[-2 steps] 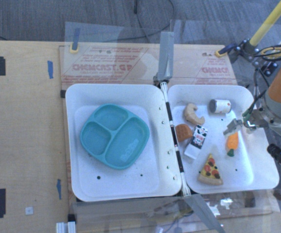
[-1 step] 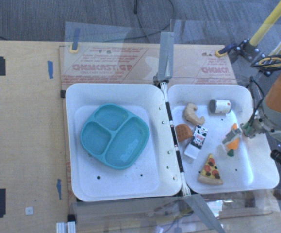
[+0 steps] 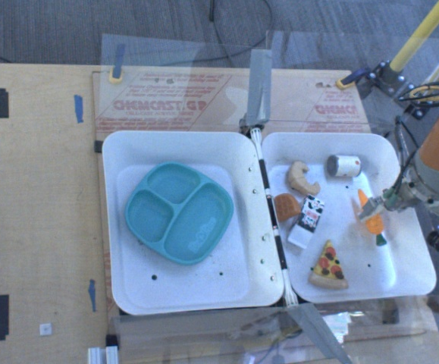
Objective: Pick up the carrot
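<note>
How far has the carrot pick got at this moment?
Done: the arm has reached into the right bin, and its pincer sits at the carrot.
In hand: the approach or grasp itself. The carrot lies low on the bin floor, and the view cannot settle whether it is gripped.
Left: a confirmed grip and a lift clear of the bin, away from the pizza slice and the cow-print carton.

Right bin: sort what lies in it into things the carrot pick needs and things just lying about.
Needed:
carrot, near the bin's right wall
tool, down at the carrot

Lying about:
white cup
croissant
brown bread piece
milk carton
pizza slice
</note>
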### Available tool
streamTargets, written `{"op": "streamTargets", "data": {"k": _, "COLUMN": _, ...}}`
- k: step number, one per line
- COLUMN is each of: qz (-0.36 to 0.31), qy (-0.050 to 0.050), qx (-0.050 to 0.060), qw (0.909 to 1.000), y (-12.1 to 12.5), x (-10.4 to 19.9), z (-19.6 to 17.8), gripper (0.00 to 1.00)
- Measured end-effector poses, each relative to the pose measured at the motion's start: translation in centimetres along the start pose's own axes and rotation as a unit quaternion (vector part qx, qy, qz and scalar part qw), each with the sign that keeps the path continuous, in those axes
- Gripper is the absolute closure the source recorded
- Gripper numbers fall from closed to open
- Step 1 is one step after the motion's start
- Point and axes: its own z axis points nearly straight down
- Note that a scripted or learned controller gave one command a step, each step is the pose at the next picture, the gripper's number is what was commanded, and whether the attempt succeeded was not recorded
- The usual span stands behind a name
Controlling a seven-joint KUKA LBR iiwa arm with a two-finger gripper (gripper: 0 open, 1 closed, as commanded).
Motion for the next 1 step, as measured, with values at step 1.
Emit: {"op": "streamTargets", "data": {"k": 1, "qz": -0.025, "qy": 0.001, "qx": 0.002, "qw": 0.9997, "y": 2.76, "x": 9.89, "z": -7.48, "gripper": 1.00}}
